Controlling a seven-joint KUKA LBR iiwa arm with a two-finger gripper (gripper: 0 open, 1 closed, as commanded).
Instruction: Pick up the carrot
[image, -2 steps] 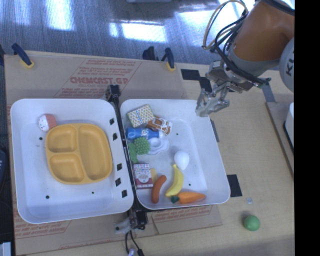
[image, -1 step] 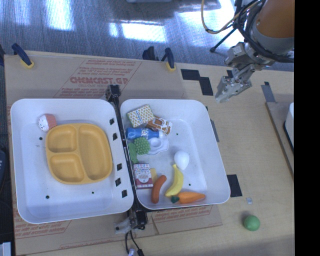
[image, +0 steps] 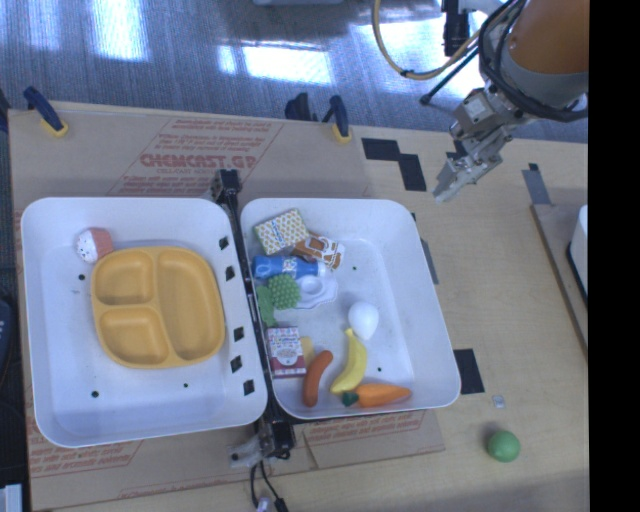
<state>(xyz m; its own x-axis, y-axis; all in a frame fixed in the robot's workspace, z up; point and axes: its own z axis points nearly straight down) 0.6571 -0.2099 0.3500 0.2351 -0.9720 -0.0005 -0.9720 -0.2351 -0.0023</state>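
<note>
While my gripper (image: 447, 184) hangs over bare bench (image: 480, 280), whether it is open I cannot tell. Well below it, the carrot (image: 381, 395) lies in the right bin (image: 425, 300), touching a banana (image: 350, 363), beside a sausage (image: 316, 377) and an egg (image: 363, 319).

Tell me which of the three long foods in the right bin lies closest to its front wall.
The carrot: orange with a green end, lying crosswise along the front wall, in front of the banana and the sausage.
</note>
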